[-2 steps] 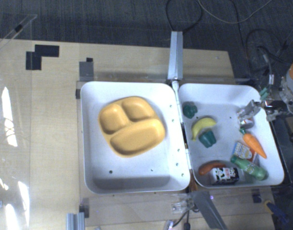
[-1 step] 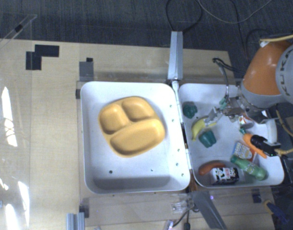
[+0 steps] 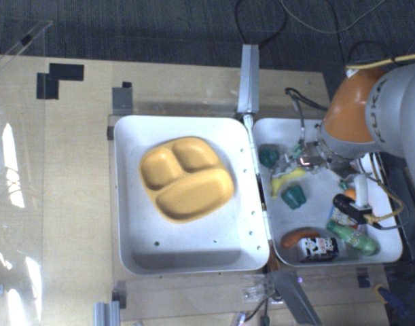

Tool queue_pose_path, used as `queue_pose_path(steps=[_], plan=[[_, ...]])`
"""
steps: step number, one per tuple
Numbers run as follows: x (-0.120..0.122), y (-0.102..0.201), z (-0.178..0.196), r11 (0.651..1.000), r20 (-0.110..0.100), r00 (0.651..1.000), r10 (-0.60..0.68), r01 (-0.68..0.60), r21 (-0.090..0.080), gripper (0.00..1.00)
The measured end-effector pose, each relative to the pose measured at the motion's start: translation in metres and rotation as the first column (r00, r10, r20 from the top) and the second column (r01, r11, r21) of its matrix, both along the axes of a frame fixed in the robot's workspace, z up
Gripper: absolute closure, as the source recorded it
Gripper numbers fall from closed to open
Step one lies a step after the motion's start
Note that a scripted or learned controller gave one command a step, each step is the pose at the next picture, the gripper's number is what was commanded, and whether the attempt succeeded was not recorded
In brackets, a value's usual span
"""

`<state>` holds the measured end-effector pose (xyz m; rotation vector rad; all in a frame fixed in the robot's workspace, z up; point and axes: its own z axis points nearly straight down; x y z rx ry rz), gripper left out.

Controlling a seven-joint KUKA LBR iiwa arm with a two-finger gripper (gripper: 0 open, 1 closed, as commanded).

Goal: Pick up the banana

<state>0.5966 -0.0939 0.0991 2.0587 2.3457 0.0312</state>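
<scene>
The small yellow banana (image 3: 289,177) lies in the right-hand shallow white bin (image 3: 390,246), near that bin's left wall and towards its far half, slanted so that one end points down-left and the other up-right. A dark green rounded toy (image 3: 269,157) sits just beside its far-left end and a green blocky cup-like piece (image 3: 293,195) just beside its near side, so the fruit is hemmed in on two sides. The two-finger gripper (image 3: 303,156) of the grey arm with the orange band (image 3: 352,114) hangs low over the bin, right at the banana's upper-right end; whether it touches the fruit is too small to tell, and I cannot tell whether the claw is open or closed. Judging by this, the step in hand is the final approach or the grasp itself, with no lift yet evident. The next move likely calls for centring over the banana's body, across its narrow width, closing firmly and rising straight up without dragging the green neighbours along. Further right and nearer lie a green plastic bottle (image 3: 353,237), a brown sausage-shaped item (image 3: 299,236) and a black-and-white carton (image 3: 320,247), well apart from the banana; the left bin (image 3: 132,250) holds a yellow three-compartment tray (image 3: 187,177)
</scene>
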Motion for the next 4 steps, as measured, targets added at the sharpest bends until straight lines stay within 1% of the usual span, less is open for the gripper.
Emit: queue_pose_path(steps=[1,2,3,4], plan=[[0.004,0.0,0.014,1.0,0.017,1.0,0.001,-0.001,-0.004,1.0],[0.004,0.0,0.014,1.0,0.016,1.0,0.001,-0.001,-0.004,0.0],[0.066,0.003,-0.008,0.97,-0.013,0.97,0.242,-0.242,-0.01,0.0],[0.051,0.002,-0.01,0.97,-0.018,0.97,0.242,-0.243,-0.007,0.0]])
